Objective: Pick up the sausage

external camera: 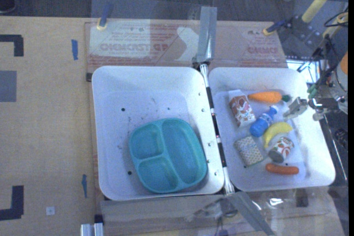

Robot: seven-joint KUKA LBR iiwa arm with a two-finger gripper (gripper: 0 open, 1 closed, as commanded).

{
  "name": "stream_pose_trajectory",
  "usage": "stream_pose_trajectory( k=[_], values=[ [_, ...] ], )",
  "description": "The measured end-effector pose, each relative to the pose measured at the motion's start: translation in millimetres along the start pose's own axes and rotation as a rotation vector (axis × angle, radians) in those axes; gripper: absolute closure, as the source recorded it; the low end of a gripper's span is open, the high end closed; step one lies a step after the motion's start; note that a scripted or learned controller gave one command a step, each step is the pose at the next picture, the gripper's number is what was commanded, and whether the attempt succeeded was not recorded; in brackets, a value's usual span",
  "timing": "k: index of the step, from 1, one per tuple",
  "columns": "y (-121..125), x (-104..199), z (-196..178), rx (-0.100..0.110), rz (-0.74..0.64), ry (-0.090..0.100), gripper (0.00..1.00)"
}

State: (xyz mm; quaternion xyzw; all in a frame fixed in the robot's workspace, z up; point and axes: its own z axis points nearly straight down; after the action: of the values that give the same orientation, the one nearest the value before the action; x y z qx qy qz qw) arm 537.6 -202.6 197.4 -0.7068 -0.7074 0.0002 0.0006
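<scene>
The sausage (282, 169) is a small orange-red link lying flat near the front edge of the right bin (321, 174), just below a printed can (282, 147). My gripper (307, 111) hangs over the right side of that bin, up and to the right of the sausage and well apart from it. It is open, with nothing between its fingers. The grey arm comes in from the right edge of the view.
The right bin also holds a carrot (265, 97), a small carton (241, 110), a blue bottle (262, 123), a banana (276, 131) and a speckled block (248, 150). A teal divided plate (167, 155) lies in the left bin (110, 91).
</scene>
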Motion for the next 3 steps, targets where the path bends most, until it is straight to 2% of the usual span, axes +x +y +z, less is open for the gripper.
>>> stream_pose_trajectory(
  k=[1,3],
  values=[
    [0.8,-0.9,-10.3,-0.003,0.0,-0.002,1.0],
    [2.6,-2.9,-31.0,-0.012,0.001,-0.006,1.0]
  ],
)
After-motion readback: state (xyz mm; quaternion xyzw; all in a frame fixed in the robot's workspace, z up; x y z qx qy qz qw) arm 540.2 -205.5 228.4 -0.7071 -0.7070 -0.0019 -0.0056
